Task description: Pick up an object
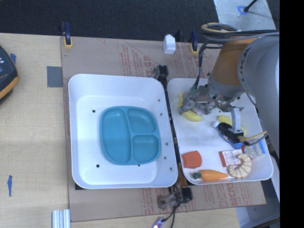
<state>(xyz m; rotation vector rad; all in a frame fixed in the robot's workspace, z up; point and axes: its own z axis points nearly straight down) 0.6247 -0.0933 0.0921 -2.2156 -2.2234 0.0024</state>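
the tool (195, 106) is seen low in the upper part of the right white bin (209, 148), at a yellow banana-shaped toy (192, 116); how far it is opened cannot be told. an orange carrot toy (212, 175) and a red block (192, 159) are found at that bin's lower edge, while a blue divided plastic plate (130, 135) is held in the left white bin (85, 127).

Two white bins (76, 127), one blue tray (129, 135), one carrot (211, 175).
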